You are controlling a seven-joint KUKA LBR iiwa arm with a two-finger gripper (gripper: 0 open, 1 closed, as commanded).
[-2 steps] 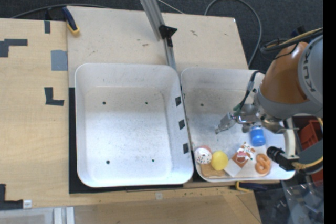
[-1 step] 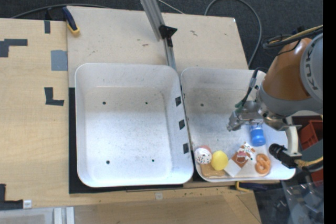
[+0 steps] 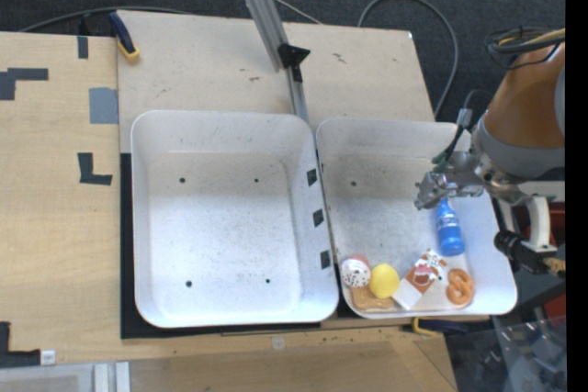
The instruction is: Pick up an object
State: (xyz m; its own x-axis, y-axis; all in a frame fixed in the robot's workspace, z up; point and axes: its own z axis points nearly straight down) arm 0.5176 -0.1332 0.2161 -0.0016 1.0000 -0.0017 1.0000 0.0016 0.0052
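Two shallow white bins side by side on a wooden worktop [image 3: 55,197]: left bin [image 3: 147,225] and right bin [image 3: 367,151]. Over the right bin, a grey arm with an orange band [image 3: 524,96], its gripper [image 3: 434,190] just above a blue bottle [image 3: 449,230]. Clustered along the right bin's near edge: speckled white ball [image 3: 356,272], yellow ball [image 3: 384,279], red-and-white item [image 3: 426,270], orange pretzel shape [image 3: 458,286].

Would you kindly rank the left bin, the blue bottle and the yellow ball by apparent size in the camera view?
1. left bin, far the largest.
2. blue bottle, lying in the right bin.
3. yellow ball, somewhat smaller than the bottle.
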